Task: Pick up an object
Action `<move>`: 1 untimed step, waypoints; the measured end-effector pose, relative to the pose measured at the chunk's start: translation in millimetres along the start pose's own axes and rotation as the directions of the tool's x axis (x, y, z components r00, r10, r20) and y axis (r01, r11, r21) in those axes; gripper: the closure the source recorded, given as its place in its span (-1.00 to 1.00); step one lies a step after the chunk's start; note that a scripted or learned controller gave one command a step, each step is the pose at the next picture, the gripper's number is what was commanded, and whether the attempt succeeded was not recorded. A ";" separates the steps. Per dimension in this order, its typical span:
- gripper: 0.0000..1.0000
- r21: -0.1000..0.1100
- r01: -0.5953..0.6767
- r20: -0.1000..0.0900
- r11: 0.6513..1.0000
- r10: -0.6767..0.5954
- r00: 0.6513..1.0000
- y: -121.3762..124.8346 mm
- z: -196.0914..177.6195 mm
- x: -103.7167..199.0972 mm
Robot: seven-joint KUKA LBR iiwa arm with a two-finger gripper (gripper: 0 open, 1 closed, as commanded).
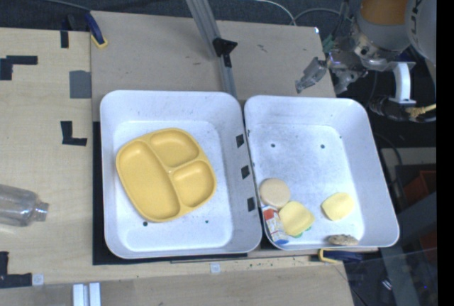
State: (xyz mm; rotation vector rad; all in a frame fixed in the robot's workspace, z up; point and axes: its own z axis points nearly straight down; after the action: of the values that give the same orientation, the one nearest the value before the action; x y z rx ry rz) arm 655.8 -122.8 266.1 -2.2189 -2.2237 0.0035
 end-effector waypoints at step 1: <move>-1.00 -0.010 -0.003 0.002 1.000 0.003 1.000 -20.7 -125.2 -55.1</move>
State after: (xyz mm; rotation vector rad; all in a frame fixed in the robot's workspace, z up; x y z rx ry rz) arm 635.4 -177.7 391.5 -2.2283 -2.2262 -0.0045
